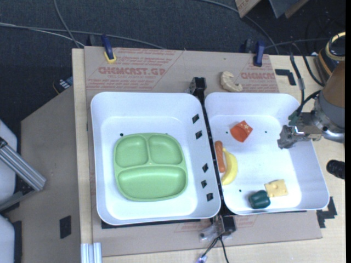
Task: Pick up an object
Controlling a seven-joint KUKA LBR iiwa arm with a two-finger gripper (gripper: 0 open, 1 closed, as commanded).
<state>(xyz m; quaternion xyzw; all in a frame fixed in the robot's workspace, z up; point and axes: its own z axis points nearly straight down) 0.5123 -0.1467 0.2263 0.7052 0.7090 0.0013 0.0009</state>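
Camera view: orange block left of hand

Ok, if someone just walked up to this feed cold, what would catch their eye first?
Probably the big green divided tray taking up most of the left bin. Next come the bright toys scattered in the right bin: an orange-red block near the back, a banana and carrot against the left wall, and a cheese wedge beside a dark green piece at the front. The gripper sits over that bin's right side.
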